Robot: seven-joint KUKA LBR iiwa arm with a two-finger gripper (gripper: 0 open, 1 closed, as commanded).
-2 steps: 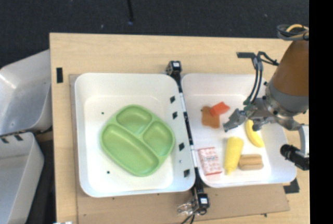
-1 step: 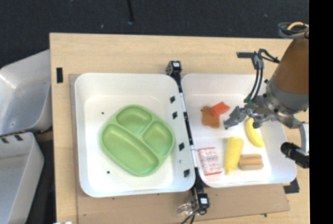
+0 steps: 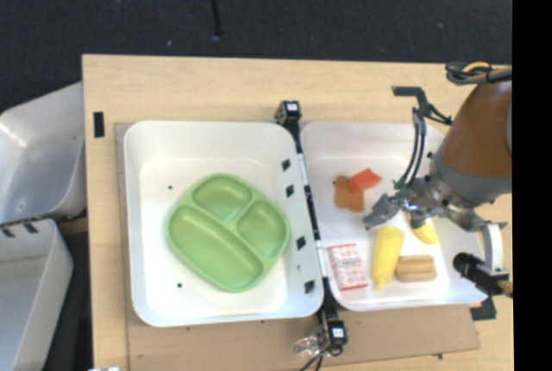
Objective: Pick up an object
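Dark carpet-like flooring surrounded the pale wooden surface (image 3: 216, 89), which carried two shallow white bins side by side. From the overhead camera, the left white bin (image 3: 147, 154) held a green divided plastic plate (image 3: 227, 231). The right white bin (image 3: 345, 136) held the candidates: a red block and a brown block at 10 o'clock of the gripper (image 3: 401, 210), a yellow bottle-shaped toy (image 3: 386, 253) just below at 6 o'clock, a tan bun-like piece (image 3: 416, 269), a small yellow piece (image 3: 424, 232) and a flat white-and-red packet (image 3: 347, 264). Whether the fingers were spread or pinched, I could not tell. Crowding was probably the risk: descending there could nudge neighbours or clip two things at once.
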